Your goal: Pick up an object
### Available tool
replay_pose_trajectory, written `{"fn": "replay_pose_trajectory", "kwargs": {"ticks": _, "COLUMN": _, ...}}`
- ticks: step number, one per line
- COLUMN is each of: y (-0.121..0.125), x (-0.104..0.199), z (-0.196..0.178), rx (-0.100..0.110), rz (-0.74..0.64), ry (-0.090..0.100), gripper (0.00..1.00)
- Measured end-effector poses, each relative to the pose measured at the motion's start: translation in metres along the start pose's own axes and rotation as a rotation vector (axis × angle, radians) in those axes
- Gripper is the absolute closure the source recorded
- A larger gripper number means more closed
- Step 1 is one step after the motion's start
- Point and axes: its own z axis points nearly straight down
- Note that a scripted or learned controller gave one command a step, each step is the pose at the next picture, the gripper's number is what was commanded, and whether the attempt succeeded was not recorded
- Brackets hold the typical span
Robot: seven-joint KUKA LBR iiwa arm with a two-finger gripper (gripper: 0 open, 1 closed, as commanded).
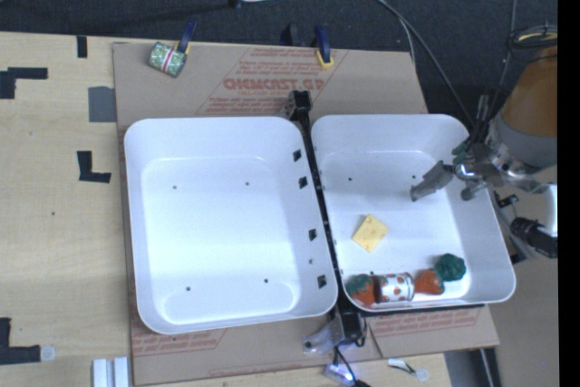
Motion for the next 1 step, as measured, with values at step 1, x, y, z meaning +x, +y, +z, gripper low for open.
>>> {"fn": "replay_pose_trajectory", "kwargs": {"ticks": 1, "y": -0.0225, "x": 0.0520, "z": 0.0852, "rx": 0.008, "rz": -0.003, "ry": 0.003, "gripper": 0.00}}
